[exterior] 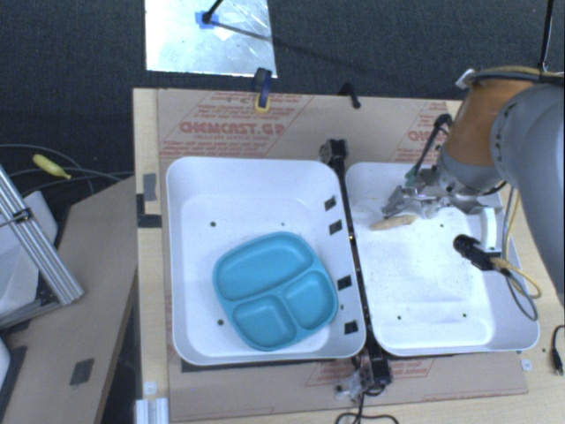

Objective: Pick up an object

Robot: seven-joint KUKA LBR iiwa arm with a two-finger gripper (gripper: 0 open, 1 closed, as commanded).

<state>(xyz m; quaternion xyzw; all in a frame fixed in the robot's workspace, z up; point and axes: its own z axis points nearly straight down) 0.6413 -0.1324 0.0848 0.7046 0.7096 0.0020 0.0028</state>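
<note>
A small tan, stick-like object (392, 223) lies on the floor of the right bin (441, 316), near its far left part. My gripper (397, 204) is low in that bin, just above and touching the tan object's far side. The grey arm with its orange band (481, 131) reaches in from the right over the bin's far corner. A blue divided plate (275, 288) with three compartments lies in the left bin (203, 237), toward its near side.
A black divider strip (346, 237) runs between the two bins. A black part with a yellow cable (481, 254) hangs off the arm over the right bin's right side. A shiny sheet (210, 25) lies on the floor beyond the bench.
</note>
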